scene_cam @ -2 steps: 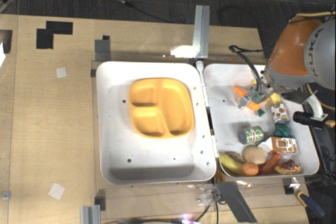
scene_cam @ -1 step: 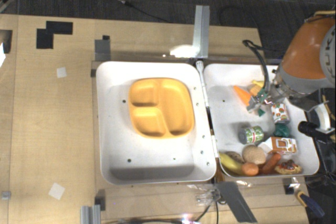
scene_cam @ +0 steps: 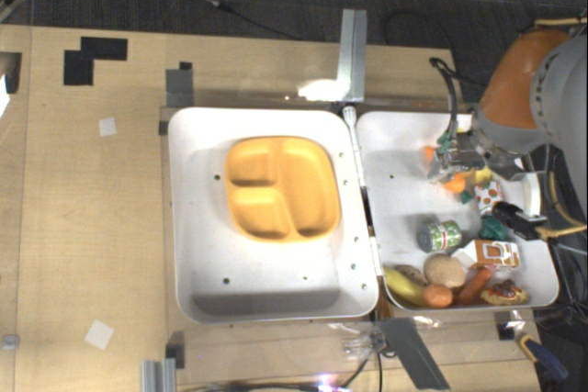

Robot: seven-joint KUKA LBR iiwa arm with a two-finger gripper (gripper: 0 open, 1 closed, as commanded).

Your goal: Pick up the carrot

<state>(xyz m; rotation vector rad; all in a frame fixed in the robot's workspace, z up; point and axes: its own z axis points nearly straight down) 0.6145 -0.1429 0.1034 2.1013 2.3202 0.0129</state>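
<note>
On the counter [scene_cam: 83, 225], the left bin [scene_cam: 188, 197] holds a yellow divided tray [scene_cam: 278, 186] sitting near its centre, three compartments facing up. Just beside it at three o'clock, the right bin [scene_cam: 390, 151] carries a heap of toy food. A green-labelled can [scene_cam: 442, 236] lies on its side near the middle. Along the six o'clock edge run a banana [scene_cam: 402, 285], a brown potato-like lump [scene_cam: 445, 270], a small orange-red fruit [scene_cam: 438, 295], a reddish sausage shape [scene_cam: 475, 282] and a cookie-like piece [scene_cam: 504, 293]. Above them sits a small printed carton [scene_cam: 497, 253]. The carrot [scene_cam: 454, 183] is at the bin's two o'clock corner, an orange piece right under the tool [scene_cam: 453, 162], touching or nearly touching it. The tool hangs from the grey arm [scene_cam: 542, 101] with its orange band; I cannot tell how wide it stands, nor whether the carrot is between its tips.
</note>
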